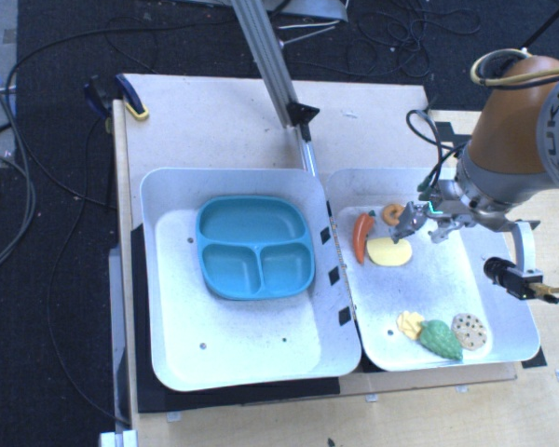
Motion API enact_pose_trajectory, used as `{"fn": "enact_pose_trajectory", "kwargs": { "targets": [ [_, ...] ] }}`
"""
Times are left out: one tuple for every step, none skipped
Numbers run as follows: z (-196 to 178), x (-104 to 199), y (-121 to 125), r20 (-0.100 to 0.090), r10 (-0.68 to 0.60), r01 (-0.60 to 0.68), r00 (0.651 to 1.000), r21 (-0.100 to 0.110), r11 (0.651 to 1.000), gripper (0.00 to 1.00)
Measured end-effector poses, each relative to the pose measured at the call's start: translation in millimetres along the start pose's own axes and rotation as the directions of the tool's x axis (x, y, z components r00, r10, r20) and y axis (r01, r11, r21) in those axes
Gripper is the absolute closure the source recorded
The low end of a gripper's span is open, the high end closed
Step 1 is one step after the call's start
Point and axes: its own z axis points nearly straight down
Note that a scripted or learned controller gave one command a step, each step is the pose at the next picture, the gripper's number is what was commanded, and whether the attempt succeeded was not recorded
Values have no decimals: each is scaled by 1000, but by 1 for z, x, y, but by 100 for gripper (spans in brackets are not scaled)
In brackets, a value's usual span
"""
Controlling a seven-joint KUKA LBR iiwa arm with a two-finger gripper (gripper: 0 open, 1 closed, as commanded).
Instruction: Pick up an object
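The right bin (484, 287) holds several small toy foods. A red chili pepper (361, 237) lies near its left wall, with a pale yellow lemon-like piece (389, 252) beside it and a small orange ring (392, 215) just behind. Near the front lie a yellow piece (409, 324), a green leafy piece (441, 339) and a round cookie (469, 331). My gripper (417, 225) hangs low over the back of the right bin, just right of the orange ring and above the yellow piece. Its fingers look slightly apart, with nothing seen between them.
The left bin (168, 277) carries a blue three-compartment tray (256, 247). A slanted metal pole (270, 54) runs down to the bins' back edge. The arm's cable and a black fitting (508, 276) hang over the right bin's right side.
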Motion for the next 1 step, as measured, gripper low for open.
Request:
{"fn": "enact_pose_trajectory", "kwargs": {
  "targets": [
    [-1, 0, 1, 0, 0, 0, 1000, -3, 1000, 0]
  ]
}}
